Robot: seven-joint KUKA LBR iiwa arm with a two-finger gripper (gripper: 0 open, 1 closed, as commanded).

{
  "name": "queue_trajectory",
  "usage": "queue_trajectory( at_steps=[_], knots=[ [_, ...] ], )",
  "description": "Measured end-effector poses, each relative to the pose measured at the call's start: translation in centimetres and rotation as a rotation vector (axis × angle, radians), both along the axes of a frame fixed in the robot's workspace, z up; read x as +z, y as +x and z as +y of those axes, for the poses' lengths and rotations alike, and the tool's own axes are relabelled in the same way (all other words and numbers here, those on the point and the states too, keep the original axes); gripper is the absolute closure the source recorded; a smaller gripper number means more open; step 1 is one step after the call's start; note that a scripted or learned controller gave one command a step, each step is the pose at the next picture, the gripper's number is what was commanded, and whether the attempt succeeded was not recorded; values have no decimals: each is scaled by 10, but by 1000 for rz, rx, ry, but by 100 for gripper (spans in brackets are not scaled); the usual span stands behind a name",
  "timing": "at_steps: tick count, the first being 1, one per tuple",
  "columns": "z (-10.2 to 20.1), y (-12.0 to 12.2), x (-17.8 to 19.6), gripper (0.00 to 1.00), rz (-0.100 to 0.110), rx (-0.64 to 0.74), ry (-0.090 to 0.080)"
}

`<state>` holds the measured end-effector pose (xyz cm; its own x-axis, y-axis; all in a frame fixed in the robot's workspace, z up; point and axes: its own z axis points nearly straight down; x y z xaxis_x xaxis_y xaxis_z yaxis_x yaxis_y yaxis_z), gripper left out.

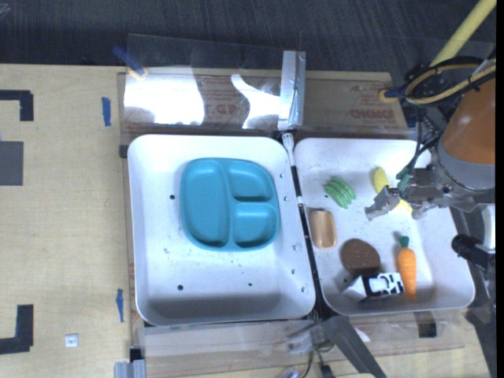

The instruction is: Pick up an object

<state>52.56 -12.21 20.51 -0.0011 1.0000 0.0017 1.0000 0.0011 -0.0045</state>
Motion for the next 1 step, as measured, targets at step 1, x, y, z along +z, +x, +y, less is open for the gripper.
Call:
queue_trajectory(
  at_steps=[1],
  knots=[
    [-42, -19, -116, 0, -15, 22, -4]
  ],
)
